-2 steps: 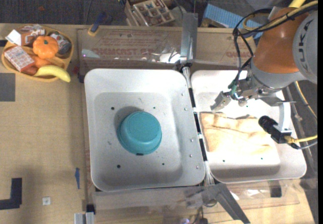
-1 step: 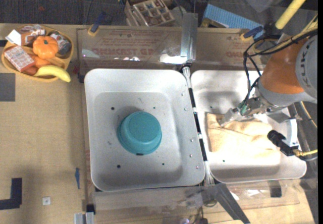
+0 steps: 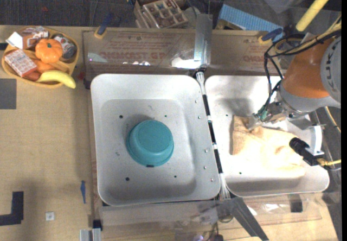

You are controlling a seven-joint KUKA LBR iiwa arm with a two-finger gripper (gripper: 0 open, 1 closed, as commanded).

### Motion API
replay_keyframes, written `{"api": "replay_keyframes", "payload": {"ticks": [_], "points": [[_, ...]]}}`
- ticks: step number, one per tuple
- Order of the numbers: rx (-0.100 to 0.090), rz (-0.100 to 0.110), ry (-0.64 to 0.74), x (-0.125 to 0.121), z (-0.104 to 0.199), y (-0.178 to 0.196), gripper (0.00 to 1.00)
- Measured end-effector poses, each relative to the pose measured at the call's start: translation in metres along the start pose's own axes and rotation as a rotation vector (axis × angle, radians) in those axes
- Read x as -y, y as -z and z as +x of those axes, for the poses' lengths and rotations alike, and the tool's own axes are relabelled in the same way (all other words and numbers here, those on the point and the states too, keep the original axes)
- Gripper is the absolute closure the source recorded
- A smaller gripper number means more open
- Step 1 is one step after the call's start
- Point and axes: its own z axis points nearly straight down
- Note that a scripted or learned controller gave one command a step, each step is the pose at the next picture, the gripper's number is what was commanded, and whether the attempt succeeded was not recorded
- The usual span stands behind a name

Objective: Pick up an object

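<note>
Where the right bin (image 3: 238,93) serves as landmark: tan cloth (image 3: 260,147) lies crumpled on its floor; tool (image 3: 264,115) sits low at the cloth's far edge, apparently for pinching, fingers' state indiscernible. Teal bowl (image 3: 150,143), left bin (image 3: 108,99), lies upturned.

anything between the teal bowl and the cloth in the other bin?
Camera view: bare white floor of the left bin, then the two bins' adjoining rims, between the teal bowl and the tan cloth.
</note>
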Motion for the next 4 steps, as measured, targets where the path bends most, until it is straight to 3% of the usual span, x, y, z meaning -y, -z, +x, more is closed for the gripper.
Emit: {"api": "replay_keyframes", "payload": {"ticks": [1, 2, 3, 4], "points": [[0.000, 0.000, 0.000, 0.000, 0.000, 0.000, 0.00], [-0.001, 0.013, -0.016, -0.069, -0.016, 0.000, 0.00], [-0.004, 0.016, 0.053, -0.070, -0.008, -0.015, 0.00], [-0.004, 0.009, 0.283, -0.034, 0.032, -0.014, 0.00]]}}
